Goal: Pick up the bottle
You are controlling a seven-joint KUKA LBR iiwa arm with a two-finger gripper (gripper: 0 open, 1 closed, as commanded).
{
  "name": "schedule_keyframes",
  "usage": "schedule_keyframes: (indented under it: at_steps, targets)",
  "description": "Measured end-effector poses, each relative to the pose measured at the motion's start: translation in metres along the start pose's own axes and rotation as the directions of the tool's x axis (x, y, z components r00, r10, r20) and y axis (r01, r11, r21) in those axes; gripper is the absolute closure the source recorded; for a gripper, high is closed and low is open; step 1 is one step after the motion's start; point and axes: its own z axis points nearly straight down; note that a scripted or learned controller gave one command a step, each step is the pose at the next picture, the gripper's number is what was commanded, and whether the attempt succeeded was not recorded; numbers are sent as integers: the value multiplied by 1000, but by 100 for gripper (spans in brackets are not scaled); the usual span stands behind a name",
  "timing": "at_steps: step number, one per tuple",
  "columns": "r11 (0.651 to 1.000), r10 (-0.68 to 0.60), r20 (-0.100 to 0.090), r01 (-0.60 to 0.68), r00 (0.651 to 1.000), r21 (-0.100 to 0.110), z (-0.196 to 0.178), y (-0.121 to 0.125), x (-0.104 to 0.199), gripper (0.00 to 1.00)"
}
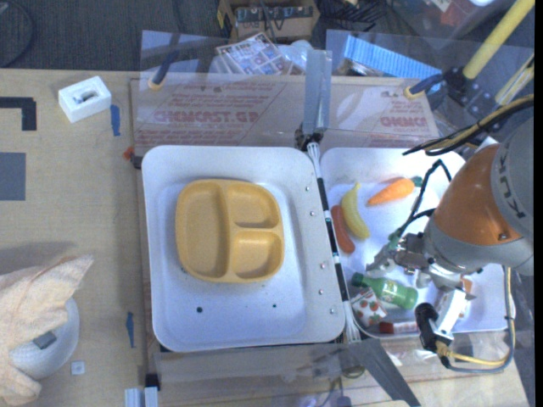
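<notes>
The small green plastic bottle (389,292) with a dark cap lies on its side near the front left corner of the right white bin (501,308), cap toward the bin's left wall. The two-finger gripper (407,257) hovers just above and beside it; whether it is spread or pressed together cannot be told. A yellow banana (355,210), a red sausage-shaped toy (342,228) and an orange carrot (390,192) lie toward the bin's back left. The left white bin (170,312) carries 1 yellow divided tray (229,230).
</notes>
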Motion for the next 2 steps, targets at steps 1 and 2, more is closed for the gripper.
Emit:
schedule_keyframes:
  at_steps: [1, 2]
  targets:
    - [1000, 0, 0, 0, 1000, 8, 11, -2, 2, 0]
    - [1000, 2, -1, -2, 1000, 1, -1, 0, 2, 100]
